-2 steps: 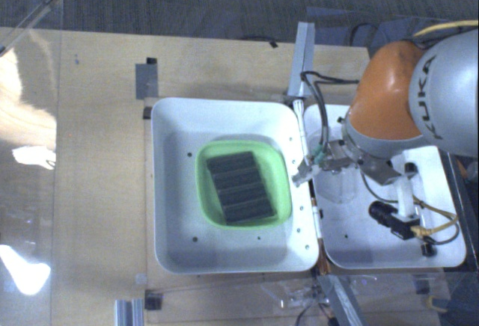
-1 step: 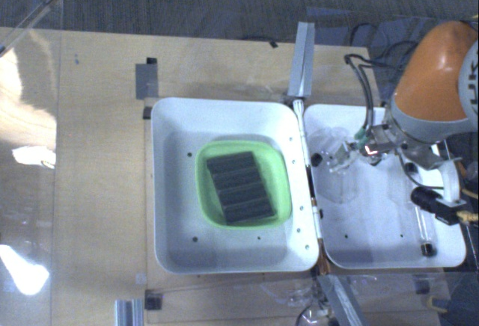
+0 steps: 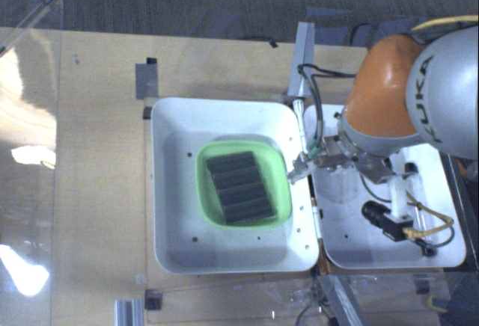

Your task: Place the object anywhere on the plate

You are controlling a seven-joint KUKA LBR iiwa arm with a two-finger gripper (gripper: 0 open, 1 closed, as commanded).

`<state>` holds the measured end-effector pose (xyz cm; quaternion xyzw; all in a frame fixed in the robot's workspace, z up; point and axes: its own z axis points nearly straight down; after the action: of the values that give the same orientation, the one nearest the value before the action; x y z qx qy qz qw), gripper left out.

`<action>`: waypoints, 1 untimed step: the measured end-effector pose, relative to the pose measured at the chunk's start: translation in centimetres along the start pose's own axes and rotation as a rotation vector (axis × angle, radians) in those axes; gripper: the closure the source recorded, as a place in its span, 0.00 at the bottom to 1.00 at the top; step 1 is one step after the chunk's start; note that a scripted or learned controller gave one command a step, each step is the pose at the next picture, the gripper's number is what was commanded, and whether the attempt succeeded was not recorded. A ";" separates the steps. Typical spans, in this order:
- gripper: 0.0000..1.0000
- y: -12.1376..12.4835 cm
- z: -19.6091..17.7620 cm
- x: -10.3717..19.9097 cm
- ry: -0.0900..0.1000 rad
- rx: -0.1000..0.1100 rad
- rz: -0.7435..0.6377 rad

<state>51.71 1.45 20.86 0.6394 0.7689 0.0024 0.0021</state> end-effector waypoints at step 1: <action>0.00 0.5 -1.7 -2.1 -0.001 0.001 0.025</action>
<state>52.57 -0.55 22.55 0.6488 0.7609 0.0019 0.0022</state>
